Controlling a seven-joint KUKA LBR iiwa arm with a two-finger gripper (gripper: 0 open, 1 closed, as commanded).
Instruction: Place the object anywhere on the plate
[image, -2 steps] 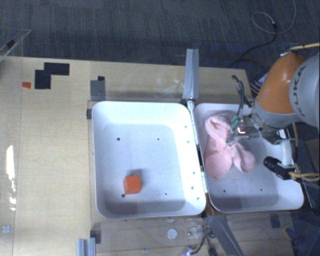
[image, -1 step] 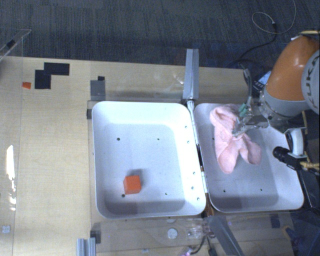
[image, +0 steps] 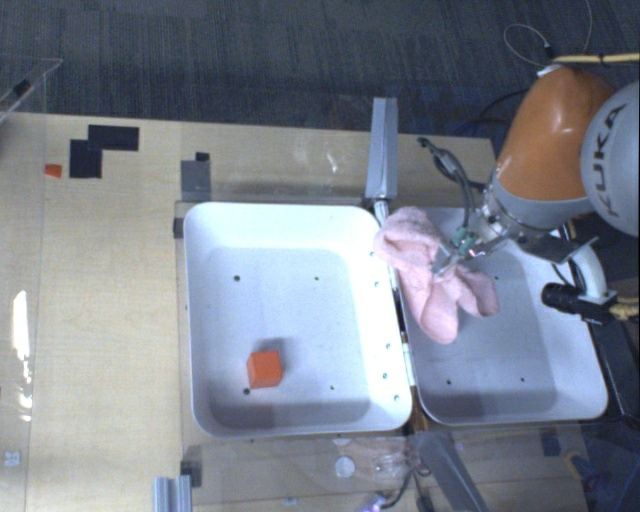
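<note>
Crumpled pink cloth (image: 432, 280) drapes over the divide between both bins

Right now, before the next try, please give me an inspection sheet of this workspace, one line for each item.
Surface: wooden bench bearing two shallow white bins side by side, left bin and right bin.
Job's things: pink cloth draped over the divide between the bins, mostly in the right bin; orange block in the left bin, near its front; no plate seen.
Clutter: black markers and a small orange square on the bench, far left.
Grippers: tool down on the pink cloth; its state cannot be judged.
Cables: dark cables along the wrist; a thin wire loop at top right.
Surroundings: dark floor beyond the bench.
</note>
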